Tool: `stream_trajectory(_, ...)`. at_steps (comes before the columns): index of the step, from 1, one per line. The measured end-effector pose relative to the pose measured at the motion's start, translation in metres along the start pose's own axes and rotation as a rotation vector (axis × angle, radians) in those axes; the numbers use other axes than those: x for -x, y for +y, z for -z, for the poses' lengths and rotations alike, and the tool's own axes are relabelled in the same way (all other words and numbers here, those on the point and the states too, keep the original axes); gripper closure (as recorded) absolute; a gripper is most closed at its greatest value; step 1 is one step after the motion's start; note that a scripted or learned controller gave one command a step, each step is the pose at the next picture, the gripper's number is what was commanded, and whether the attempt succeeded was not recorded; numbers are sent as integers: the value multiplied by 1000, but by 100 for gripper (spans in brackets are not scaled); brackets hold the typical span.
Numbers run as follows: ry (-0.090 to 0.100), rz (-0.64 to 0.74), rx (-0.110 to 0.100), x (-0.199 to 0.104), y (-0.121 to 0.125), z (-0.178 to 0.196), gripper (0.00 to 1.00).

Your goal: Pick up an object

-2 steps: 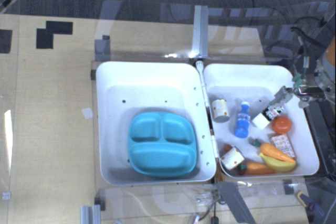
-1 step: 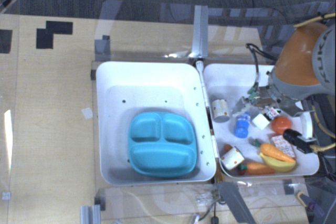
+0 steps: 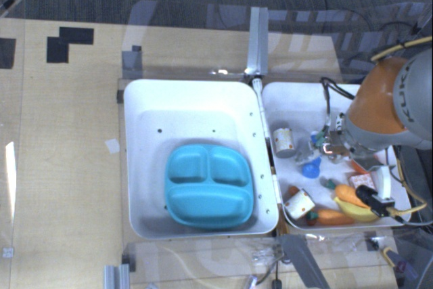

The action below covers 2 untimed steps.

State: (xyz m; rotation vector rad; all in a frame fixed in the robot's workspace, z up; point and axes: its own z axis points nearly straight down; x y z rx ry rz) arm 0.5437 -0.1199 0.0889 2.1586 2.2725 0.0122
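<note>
Near us, a carrot (image 3: 331, 216) and banana (image 3: 355, 208) lie in the right bin (image 3: 298, 101), packed among other toys. Left, a blue tray (image 3: 210, 186) sits alone. Farther back our gripper (image 3: 329, 145) hangs low over a blue cup (image 3: 310, 168); we cannot tell its state. Toys lie close, so we might bump one or grab nothing

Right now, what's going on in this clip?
A KUKA arm reaches in from the right over the right bin, its gripper low among a clutter of small items: a small blue object, a grey can, a banana and a carrot. Nothing is visibly held, so no pick shows yet. The left bin holds a blue divided tray, untouched.
</note>
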Motion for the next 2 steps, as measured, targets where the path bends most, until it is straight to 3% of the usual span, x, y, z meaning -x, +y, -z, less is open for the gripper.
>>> stream_trajectory(1, 1, 2, 6, -1, 3, 12, 100)
stream_trajectory(2, -2, -82, -5, 12, -53, 215, 100)
